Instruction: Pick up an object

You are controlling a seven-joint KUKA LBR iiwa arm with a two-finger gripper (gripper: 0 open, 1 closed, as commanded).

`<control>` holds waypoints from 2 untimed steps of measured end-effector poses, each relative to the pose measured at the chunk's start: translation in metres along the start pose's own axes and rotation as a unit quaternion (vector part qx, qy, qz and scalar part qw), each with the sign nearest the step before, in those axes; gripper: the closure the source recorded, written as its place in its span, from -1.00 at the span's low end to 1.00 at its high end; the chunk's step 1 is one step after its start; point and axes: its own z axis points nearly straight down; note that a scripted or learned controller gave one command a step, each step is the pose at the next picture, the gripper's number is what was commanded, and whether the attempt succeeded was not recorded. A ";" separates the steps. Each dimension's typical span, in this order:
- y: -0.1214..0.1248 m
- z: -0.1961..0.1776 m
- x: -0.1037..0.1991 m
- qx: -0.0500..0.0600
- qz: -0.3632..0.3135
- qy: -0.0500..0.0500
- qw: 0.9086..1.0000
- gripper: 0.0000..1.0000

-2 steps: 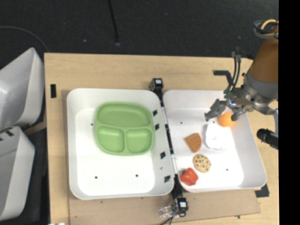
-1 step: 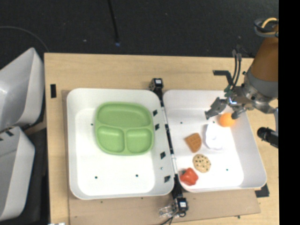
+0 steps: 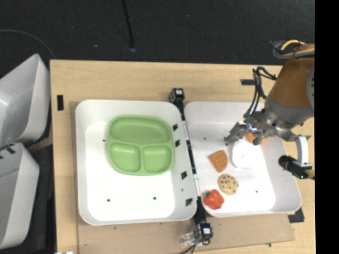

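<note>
The right bin (image 3: 265, 197) holds several small things. A tan bread-like piece (image 3: 217, 160) lies near its middle, a chocolate-chip cookie (image 3: 228, 183) sits just below it, and a red toy food (image 3: 213, 199) lies at the front left corner. A white round object (image 3: 242, 156) rests right of the bread piece. My gripper (image 3: 246, 135) hangs low over the bin, just above the white object. A small orange bit (image 3: 249, 137) shows at the gripper's tip; whether it is a loose item or part of the hand is unclear.
The left bin (image 3: 95, 194) holds a green three-compartment plate (image 3: 140, 144). A black-clipped divider (image 3: 186, 152) separates the bins. The grey arm with its orange band (image 3: 291, 86) comes in over the right bin's far right corner. White casings (image 3: 18, 115) stand at the left edge.
</note>
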 end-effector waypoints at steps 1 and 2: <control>-0.008 0.052 0.007 0.000 0.001 0.000 1.000 -1.00; -0.006 0.087 0.006 -0.004 0.002 0.001 1.000 -1.00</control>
